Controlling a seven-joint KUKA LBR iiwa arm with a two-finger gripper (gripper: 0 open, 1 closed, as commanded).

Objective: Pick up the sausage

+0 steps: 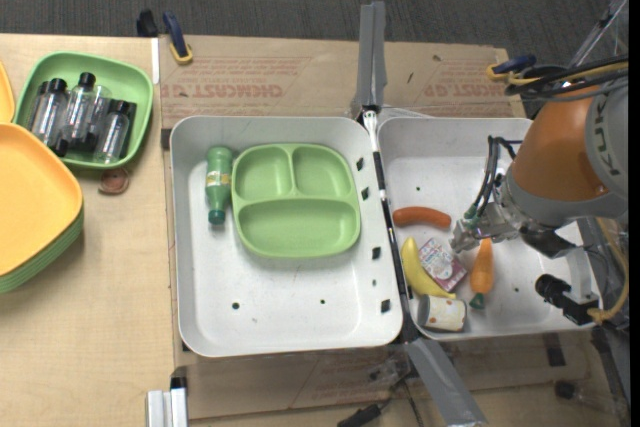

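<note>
The sausage (pixel 422 216), a short reddish-orange link, lies flat near the left wall of the right bin (pixel 440 147). My gripper (pixel 468 235) hangs low over that bin, just right of the sausage's right end and above the small pink packet (pixel 438 260). The view shows nothing held in it. The grey arm with its orange band (pixel 558 160) covers the bin's right side.
Beside the gripper lie a banana (pixel 416 271), a carrot (pixel 482 268) and a pale cup on its side (pixel 443 313). The left bin (pixel 280 315) holds a green divided plate (pixel 296 198) and a green bottle (pixel 217 183). A tray of bottles (pixel 85 110) and orange plates (pixel 35 205) sit far left.
</note>
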